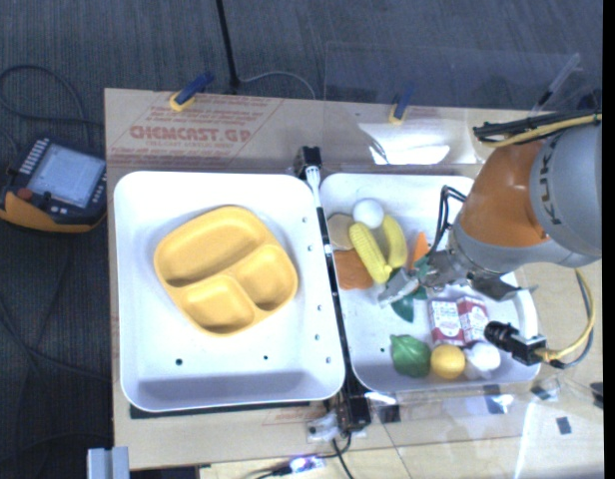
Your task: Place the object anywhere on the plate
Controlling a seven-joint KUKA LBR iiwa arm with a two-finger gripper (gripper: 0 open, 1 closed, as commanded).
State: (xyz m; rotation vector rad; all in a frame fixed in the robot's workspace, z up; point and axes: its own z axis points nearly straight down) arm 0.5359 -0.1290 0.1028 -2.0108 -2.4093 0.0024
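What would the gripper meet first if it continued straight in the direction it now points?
The gripper points left and slightly down in the view. Probably the white floor of the right bin comes first; the corn lies just above that line. Depth is unclear.

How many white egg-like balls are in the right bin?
2. One white ball lies near the bin's far left corner, beside the corn cob. The other sits at the near edge, right of the lemon. The arm may hide more.
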